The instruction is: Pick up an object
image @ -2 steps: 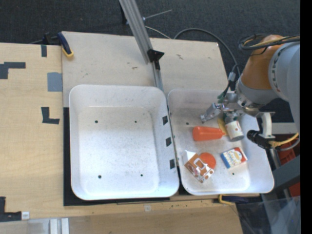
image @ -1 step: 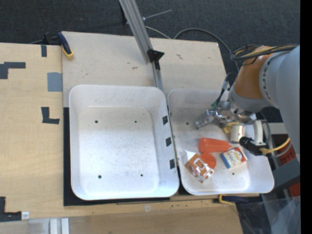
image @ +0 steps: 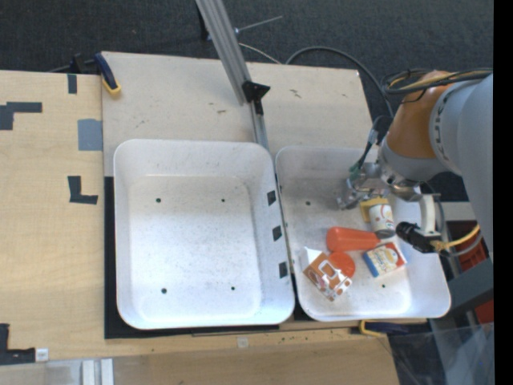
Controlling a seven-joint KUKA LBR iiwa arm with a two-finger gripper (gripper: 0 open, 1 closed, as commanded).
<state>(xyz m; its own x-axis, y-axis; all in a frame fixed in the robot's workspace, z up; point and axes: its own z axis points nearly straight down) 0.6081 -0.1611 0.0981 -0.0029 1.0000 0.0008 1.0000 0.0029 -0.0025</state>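
1. Down low in the right bin (image: 309,175), gripper (image: 353,192) at centre-right of the frame, just above a small white-and-yellow bottle (image: 377,213). Cannot tell whether the claw is apart or together; nothing seen held.
2. Candidates for the pick all bunched in the lower half of that bin: the bottle, an orange carrot-shaped toy (image: 351,237) touching or nearly touching it below, a blue-and-white carton (image: 383,260) at lower right, a crumpled orange-and-white packet (image: 328,274) at lower centre.
3. Risk, judged from here: closing off-centre, beside the bottle rather than around it — round body likely to roll or squirt away toward the carrot.
4. Second risk: crowding. Carrot, carton and packet close together, so a descent there could shove neighbours or pinch two at once.
5. Third: right rim close to the carton; little clearance for a finger on that side.
6. Open room: bare floor in the upper left of the right bin; left bin (image: 192,155) wide open across mid-frame, dividing rims between them to clear.
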